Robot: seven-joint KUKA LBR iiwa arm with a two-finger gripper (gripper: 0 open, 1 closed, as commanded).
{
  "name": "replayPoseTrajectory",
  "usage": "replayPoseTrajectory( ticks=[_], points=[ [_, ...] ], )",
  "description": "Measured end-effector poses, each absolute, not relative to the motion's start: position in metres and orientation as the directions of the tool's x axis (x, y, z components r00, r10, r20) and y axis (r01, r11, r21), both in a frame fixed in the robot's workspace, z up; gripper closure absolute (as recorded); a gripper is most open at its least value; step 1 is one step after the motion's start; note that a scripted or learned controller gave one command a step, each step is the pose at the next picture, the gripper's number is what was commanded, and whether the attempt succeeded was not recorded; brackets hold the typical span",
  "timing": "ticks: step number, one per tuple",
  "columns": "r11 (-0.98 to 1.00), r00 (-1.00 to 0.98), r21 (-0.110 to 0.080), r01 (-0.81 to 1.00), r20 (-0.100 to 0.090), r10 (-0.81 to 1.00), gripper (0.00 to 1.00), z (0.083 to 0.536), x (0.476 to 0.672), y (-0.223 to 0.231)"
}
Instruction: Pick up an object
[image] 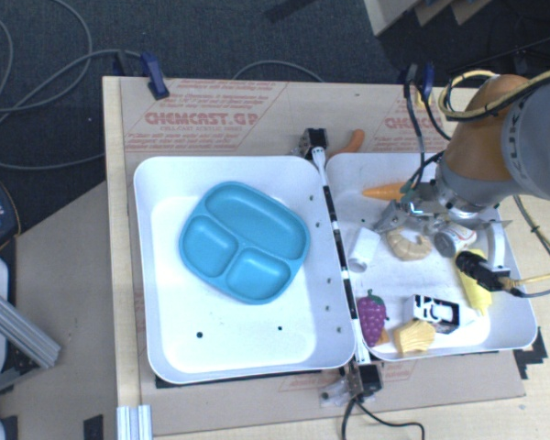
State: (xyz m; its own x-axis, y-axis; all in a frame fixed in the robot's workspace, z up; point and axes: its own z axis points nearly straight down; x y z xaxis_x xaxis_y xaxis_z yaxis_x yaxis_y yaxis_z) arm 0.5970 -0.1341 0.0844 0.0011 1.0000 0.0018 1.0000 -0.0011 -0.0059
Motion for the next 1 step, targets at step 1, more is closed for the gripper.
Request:
replayPoseTrajectory(
  ticks=[1],
  points=[
    [-0.001, 0.001, 0.001, 1.000, 0.000, 1.000, 1.00, 0.0952, 0.5996, -0.1342]
  ],
)
